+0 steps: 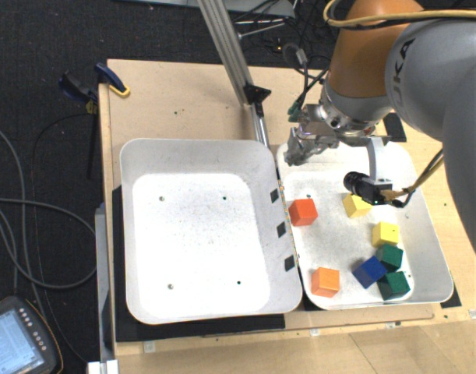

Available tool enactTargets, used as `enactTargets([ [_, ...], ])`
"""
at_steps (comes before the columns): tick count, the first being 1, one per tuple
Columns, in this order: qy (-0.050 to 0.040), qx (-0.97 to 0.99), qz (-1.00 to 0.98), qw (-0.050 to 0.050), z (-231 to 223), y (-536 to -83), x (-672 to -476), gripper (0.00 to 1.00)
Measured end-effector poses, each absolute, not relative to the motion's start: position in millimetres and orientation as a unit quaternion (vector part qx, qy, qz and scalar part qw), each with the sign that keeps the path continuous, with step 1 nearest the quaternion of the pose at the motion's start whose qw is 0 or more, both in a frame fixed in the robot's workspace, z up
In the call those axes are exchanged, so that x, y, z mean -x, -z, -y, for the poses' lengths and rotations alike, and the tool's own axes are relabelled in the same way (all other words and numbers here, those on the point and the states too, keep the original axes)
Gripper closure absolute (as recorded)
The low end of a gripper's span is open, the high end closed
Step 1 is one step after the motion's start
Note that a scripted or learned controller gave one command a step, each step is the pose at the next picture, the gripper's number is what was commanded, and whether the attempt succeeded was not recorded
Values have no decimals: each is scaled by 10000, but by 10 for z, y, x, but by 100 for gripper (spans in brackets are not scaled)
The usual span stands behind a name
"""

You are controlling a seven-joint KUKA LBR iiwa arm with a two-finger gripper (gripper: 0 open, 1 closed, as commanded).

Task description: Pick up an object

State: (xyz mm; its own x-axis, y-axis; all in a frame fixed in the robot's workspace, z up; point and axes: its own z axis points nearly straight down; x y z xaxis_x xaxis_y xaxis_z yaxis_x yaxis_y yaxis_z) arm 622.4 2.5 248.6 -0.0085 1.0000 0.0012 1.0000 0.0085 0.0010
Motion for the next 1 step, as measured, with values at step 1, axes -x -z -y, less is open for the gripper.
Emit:
enactTargets([
  [1, -5, 7043, 7099, 15, -537, -2341, -6180, 100],
])
